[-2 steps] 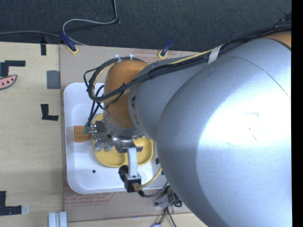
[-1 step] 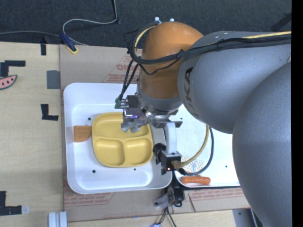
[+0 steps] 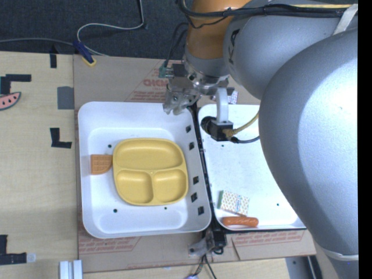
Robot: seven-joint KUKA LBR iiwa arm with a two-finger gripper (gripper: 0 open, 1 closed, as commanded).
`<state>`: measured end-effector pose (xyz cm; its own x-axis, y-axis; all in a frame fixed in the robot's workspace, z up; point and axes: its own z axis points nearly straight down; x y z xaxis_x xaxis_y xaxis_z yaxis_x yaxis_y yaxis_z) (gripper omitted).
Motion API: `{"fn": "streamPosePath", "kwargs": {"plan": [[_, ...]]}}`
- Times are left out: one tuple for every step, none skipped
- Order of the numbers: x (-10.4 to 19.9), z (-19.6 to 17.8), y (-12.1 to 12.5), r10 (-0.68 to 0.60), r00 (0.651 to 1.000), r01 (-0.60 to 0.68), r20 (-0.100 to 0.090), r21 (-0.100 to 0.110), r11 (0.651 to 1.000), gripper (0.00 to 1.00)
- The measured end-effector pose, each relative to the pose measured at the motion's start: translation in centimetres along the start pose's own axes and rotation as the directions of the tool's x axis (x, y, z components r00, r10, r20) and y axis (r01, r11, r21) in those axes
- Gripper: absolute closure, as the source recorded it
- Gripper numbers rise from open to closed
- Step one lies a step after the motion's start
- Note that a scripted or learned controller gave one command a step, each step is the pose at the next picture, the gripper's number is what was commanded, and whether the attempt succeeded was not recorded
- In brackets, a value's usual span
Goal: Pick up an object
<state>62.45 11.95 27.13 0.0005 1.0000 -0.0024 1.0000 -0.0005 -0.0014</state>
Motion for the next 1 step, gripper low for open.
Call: {"fn": "streamPosePath", "kwargs": {"plan": [[-0.78, -0.42, -7.24, -0.001, 1.0, 0.001, -0.001, 0.001, 1.0, 1.0]]}}
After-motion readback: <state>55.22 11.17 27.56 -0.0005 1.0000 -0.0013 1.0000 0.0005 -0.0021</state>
